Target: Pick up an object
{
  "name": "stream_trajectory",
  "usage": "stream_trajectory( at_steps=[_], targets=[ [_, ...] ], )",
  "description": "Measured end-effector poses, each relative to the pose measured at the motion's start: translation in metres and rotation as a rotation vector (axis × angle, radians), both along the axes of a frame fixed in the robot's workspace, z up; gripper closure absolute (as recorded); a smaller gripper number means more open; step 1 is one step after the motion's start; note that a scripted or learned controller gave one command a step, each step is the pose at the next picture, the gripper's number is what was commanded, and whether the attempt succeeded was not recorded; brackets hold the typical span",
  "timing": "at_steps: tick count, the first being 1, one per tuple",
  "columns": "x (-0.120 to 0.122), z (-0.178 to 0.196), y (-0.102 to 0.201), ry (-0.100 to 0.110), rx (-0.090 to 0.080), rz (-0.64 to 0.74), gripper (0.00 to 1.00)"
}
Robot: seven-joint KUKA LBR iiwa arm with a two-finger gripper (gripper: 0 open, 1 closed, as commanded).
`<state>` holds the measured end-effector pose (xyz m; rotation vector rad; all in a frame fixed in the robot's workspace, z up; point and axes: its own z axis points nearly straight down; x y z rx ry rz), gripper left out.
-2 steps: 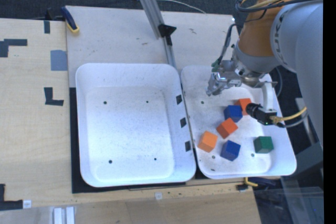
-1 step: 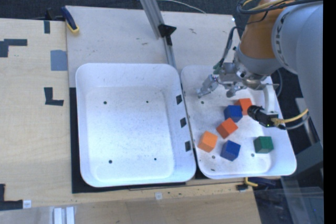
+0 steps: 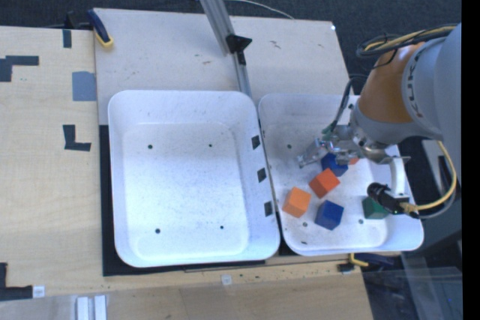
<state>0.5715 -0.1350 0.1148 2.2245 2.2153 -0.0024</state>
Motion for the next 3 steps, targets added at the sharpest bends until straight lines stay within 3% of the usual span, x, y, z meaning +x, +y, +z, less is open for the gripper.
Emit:
stream_trajectory(
  at_steps=[1, 2, 3],
  targets=[
    [0.003, -0.002, -0.011, -0.023, -0.004, 0.009, 0.00],
    [-0.008, -0.006, -0.015, -0.033, -0.009, 0.008, 0.00],
    [-0.016, -0.007, -0.029, -0.041, -0.004, 0.012, 0.00]
  ],
)
